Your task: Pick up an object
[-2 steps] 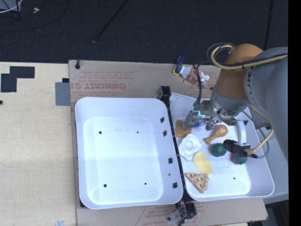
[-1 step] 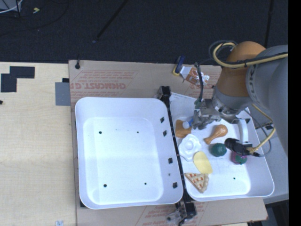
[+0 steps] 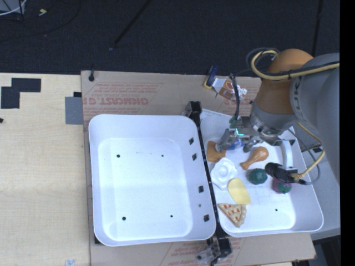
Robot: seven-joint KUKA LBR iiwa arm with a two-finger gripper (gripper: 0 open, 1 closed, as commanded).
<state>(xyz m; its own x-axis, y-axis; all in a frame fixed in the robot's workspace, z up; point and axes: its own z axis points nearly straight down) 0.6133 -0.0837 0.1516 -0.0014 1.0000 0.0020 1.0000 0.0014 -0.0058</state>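
Waffle (image 3: 232,213) lies nearest; gripper (image 3: 232,139), grip state unclear, should drop squarely over the croissant (image 3: 214,151) before pinching.

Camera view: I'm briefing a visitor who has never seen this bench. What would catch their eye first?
The grey arm's orange band at upper right, with the gripper low in the right bin. Below it, toy food clusters: a drumstick, a fried egg, a waffle slice.
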